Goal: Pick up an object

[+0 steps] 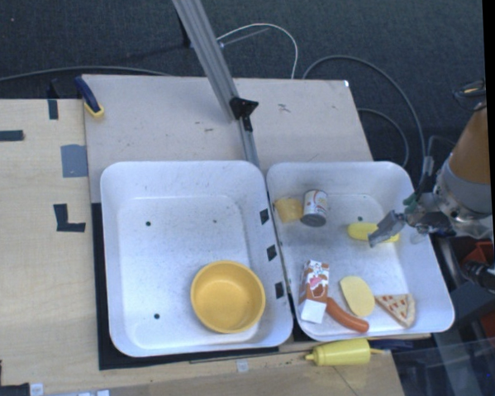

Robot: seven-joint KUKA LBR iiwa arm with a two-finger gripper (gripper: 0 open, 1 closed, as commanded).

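The right bin [395,177] holds a small tin can [315,208], a yellow wedge [287,209], a brown-and-white carton [316,287], a sausage [348,317], a pale yellow oval piece [357,296] and a pizza slice [396,308]. A yellow banana-like piece [362,230] lies near that bin's right side. My gripper [388,227] reaches in from the right, low over the bin. Its tip is right at this yellow piece's right end and partly covers it. Whether it touches the piece I cannot tell.
A yellow bowl [228,296] sits at the front right of the left bin [148,190]. A yellow mustard bottle [342,354] lies on the bench just in front of the right bin. A grey pole [211,54] slants down to the bins' shared back edge. Cables run behind the bench.
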